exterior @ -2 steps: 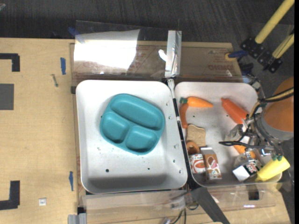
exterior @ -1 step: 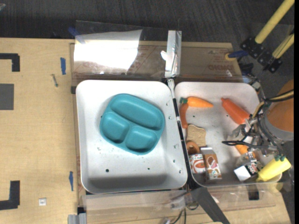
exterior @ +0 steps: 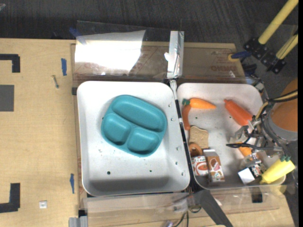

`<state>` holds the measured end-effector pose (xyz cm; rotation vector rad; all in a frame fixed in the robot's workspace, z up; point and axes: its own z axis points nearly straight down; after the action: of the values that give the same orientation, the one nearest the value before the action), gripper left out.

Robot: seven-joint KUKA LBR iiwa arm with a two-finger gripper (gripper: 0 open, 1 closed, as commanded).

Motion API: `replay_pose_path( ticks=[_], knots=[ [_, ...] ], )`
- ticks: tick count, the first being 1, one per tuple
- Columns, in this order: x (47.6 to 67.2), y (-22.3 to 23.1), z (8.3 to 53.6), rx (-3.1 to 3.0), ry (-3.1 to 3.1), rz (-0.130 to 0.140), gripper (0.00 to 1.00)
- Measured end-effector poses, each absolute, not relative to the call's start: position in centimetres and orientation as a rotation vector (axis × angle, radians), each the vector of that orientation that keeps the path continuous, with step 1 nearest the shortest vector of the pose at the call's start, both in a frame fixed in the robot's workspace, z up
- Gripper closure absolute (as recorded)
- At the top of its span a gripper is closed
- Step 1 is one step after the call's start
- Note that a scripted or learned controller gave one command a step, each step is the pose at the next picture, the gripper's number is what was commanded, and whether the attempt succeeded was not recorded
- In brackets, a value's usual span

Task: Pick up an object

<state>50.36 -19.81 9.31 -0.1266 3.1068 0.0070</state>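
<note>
The right bin (exterior: 215,90) holds a loose scatter of toy food: a carrot (exterior: 200,103) with a green top lying near the far wall, a second carrot (exterior: 237,111) slanting toward the right wall, a slice of bread (exterior: 199,137) near the middle, a small printed carton (exterior: 209,166) by the near-left corner, and a yellow corn cob (exterior: 277,170) resting on the near-right rim. Bare white floor shows between the bread and the second carrot. The gripper (exterior: 246,143) sits low over the right side of this bin, amid dark cables; whether it is released or clenched cannot be told. The left bin (exterior: 90,141) carries a teal divided plate (exterior: 134,124), with open floor all round it.
</note>
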Motion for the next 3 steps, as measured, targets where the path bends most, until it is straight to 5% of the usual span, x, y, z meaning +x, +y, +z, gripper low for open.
replay_pose_path(
  ticks=[1, 2, 3],
  knots=[
    [50.6, -20.4, 9.1, -0.177, 3.109, -0.004, 0.0],
    [50.7, -20.4, 10.2, -0.179, 3.11, -0.008, 1.0],
    [56.6, -18.0, 23.2, -0.283, 3.112, -0.007, 1.0]
  ],
)
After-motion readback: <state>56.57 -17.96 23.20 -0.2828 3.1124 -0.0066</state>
